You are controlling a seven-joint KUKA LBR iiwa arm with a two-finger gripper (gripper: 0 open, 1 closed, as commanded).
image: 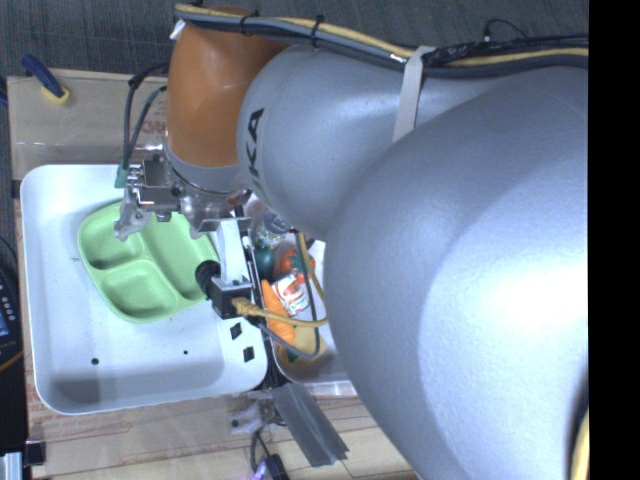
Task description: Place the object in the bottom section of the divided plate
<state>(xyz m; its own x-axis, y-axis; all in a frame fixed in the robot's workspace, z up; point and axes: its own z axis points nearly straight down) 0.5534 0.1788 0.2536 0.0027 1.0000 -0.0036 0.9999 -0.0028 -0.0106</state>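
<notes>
While the grey arm (450,248) filled most of the frame from 3 o'clock, its orange band (205,78) sat near 11 o'clock, above the left white bin (60,298). Below that band the wrist hardware reached down over the bin, and the fingers (128,223) seemed to hang at the upper edge of the green divided plate (140,268), toward 9 o'clock of the frame's middle. How far apart those fingers stood, and whether anything lay between them, could not be told; the metal parts there were small and blurred.

That plate lay in the upper right part of the left bin, its lower compartment showing plain green. Just at 3 o'clock of the plate, past the bin's dividing rim, a cluster of things (285,288) with orange, red and white colouring lay in the right bin (300,368), mostly hidden under the arm; which of them was the task's object was not clear. A yellow and black cable (330,38) ran along the arm at 12 o'clock. The wooden worktop (150,438) showed at 6 o'clock.
</notes>
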